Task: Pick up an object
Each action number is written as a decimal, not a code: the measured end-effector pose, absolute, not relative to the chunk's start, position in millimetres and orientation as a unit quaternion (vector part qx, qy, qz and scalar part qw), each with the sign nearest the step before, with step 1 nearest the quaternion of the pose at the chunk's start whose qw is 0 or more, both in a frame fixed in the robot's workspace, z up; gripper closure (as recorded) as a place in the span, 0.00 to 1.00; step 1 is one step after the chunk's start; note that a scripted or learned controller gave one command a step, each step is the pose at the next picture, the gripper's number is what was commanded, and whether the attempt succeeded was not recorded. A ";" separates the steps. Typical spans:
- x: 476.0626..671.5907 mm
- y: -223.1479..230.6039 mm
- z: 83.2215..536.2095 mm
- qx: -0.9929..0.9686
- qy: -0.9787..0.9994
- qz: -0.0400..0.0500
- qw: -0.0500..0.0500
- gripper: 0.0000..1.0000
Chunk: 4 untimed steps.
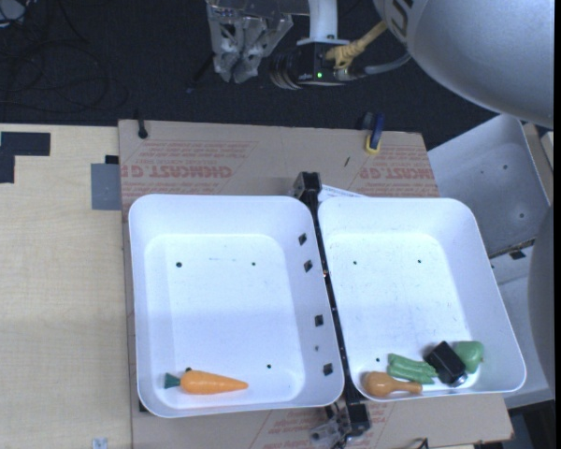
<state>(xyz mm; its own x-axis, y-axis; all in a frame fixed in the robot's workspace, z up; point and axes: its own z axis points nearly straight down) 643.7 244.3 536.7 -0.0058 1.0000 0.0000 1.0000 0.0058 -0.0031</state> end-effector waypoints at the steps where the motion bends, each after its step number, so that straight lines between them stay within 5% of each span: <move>1: 643.8 241.5 427.0 -0.708 -0.706 0.007 0.003 1.00; 2: 643.2 193.7 363.4 -0.708 -0.706 0.005 0.002 1.00; 3: 644.0 195.5 367.4 -0.708 -0.706 0.002 0.001 0.00; 4: 644.0 195.5 367.4 -0.708 -0.706 0.002 0.001 0.00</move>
